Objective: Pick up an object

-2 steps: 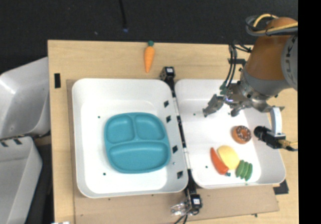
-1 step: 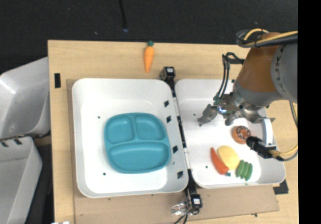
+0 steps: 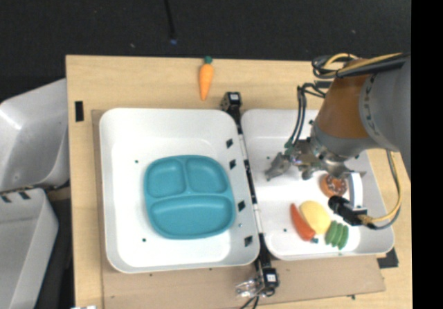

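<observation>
My gripper point(image 3: 289, 168) hangs low over the middle of the right bin point(image 3: 277, 127), its two grey fingers spread open with only bare white floor between them. Near the bin's front lie a yellow toy fruit point(image 3: 315, 215), a red toy pepper point(image 3: 301, 224) against its left side, and a green toy vegetable point(image 3: 337, 233) to its right. These sit a short way in front of and to the right of the gripper. A small round brown-orange piece point(image 3: 334, 183) shows just under the wrist, partly hidden by it.
The left bin point(image 3: 118, 134) holds a blue divided plate point(image 3: 188, 197). A toy carrot point(image 3: 205, 80) lies on the wooden bench behind the bins. Black clips line the wall between the bins. A cable loops beside the arm at the right.
</observation>
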